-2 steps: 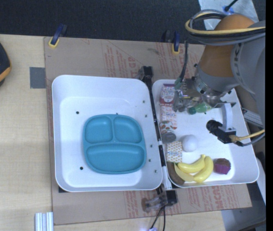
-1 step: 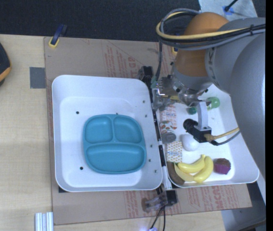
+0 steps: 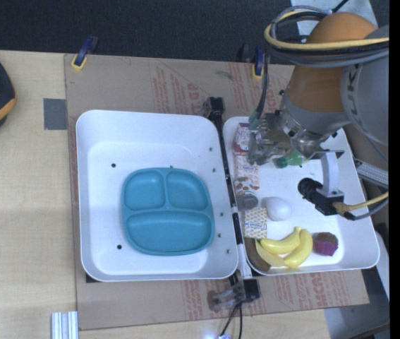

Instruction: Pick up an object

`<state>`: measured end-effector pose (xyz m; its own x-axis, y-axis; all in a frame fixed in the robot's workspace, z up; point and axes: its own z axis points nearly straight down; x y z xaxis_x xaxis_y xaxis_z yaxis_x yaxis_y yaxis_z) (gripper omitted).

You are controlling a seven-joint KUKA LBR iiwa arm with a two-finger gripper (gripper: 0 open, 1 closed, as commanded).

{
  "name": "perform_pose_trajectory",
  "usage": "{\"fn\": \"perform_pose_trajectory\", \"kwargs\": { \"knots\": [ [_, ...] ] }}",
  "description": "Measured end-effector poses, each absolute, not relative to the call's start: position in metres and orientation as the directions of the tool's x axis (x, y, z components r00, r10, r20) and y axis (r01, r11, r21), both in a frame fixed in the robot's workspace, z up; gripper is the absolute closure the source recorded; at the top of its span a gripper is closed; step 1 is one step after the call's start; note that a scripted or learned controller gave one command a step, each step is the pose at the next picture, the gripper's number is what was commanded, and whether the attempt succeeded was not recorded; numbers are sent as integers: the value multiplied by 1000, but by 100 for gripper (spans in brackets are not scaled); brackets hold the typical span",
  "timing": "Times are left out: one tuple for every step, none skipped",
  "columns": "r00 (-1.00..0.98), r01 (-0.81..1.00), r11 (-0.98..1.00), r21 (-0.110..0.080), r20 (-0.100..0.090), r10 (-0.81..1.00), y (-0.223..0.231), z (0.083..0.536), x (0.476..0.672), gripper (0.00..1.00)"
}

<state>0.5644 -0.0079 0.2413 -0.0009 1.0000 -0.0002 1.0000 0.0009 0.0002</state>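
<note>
Objects for picking all lie in the right bin (image 3: 290,188), which sits beside the left bin (image 3: 81,189) on a brown cardboard sheet (image 3: 150,83) on the bench (image 3: 23,189).

The arm (image 3: 326,69) comes over the right bin's far edge. Its gripper (image 3: 264,145) hangs over that bin's far-left corner. Its own metal parts hide the tips, so I cannot tell how far the jaws are open or whether they have hold of anything.

A blue divided plate (image 3: 166,210) lies flat in the middle of the left bin.

The banana (image 3: 284,249) lies by the right bin's near edge. Its long axis runs along that edge and its curve bows toward the edge, with both ends turned up toward the bin's middle. It is well apart from the gripper.

Printed packets (image 3: 246,169) lie in a row along the right bin's left wall, running from the far end to the near end. The farthest of them lies just under the gripper.

A purple lump (image 3: 325,244) sits just beside the banana's right end. A white egg-shaped ball (image 3: 279,208) lies near the bin's middle, between the banana and the gripper.

The green piece (image 3: 289,161) is the smallest and the closest to the jaws. It lies just beside the gripper on its right, toward the bin's middle, with its long axis roughly across the bin. Whether it touches the gripper is unclear.
</note>
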Motion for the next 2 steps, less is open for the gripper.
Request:
{"fn": "perform_pose_trajectory", "kwargs": {
  "knots": [
    [-8,1000,8,-2,-1,1000,30,207,620,100],
    [-8,1000,8,-1,0,1000,76,191,639,100]
  ]
}}
